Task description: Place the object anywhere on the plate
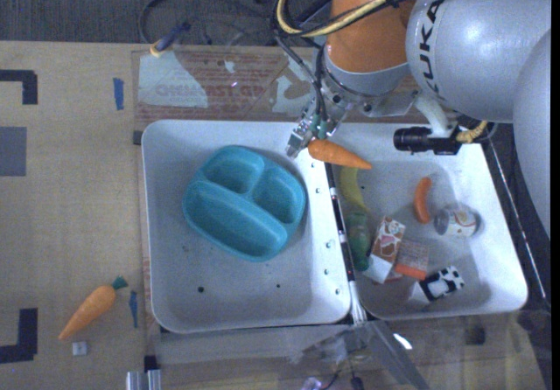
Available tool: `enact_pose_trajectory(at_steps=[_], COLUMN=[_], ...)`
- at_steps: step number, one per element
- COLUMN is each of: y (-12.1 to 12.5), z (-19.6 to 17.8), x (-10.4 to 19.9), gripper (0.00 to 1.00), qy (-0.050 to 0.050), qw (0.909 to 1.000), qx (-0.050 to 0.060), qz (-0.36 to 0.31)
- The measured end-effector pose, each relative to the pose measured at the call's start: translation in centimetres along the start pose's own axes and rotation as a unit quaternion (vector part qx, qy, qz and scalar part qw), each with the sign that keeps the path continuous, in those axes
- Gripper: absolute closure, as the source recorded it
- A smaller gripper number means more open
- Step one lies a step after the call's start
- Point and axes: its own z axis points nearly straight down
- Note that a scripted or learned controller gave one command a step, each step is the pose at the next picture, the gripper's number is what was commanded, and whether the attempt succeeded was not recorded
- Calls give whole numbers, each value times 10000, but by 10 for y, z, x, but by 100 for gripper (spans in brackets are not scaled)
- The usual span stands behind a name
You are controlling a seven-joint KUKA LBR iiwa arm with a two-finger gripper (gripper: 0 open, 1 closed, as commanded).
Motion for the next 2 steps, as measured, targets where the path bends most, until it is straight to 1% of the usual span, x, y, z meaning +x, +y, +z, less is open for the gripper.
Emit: enact_pose_trajectory(at_steps=[1,2], y=[8,8], z=[21,21], x=[69,69], gripper=[100,0], qy=[9,7], qw=[9902,9903], qx=[1,-2], qz=[-1396,-1391])
